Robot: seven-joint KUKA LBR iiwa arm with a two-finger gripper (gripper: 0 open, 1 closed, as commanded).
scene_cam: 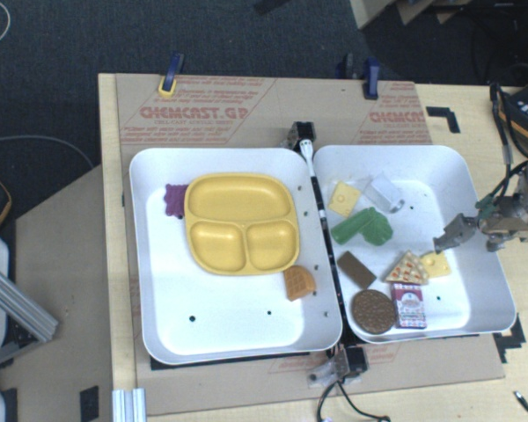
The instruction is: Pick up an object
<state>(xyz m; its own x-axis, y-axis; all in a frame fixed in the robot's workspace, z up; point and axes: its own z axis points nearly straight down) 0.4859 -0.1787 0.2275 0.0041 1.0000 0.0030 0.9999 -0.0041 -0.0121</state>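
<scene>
While you scan from nine o'clock across:
Tray (242,222): yours to skip, likely filling the left bin (158,315).
Toys: crowded in the right bin (484,301), within reach.
Cheese (436,265): your likeliest target, at five o'clock.
Gripper (447,236): low, reaching from three o'clock; grip unreadable.

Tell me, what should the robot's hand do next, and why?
Probably dip down a little onto the small yellow piece. The gripper hovers just above it in the right bin with nothing between its fingers, so that piece looks like the nearest thing to grab.
</scene>
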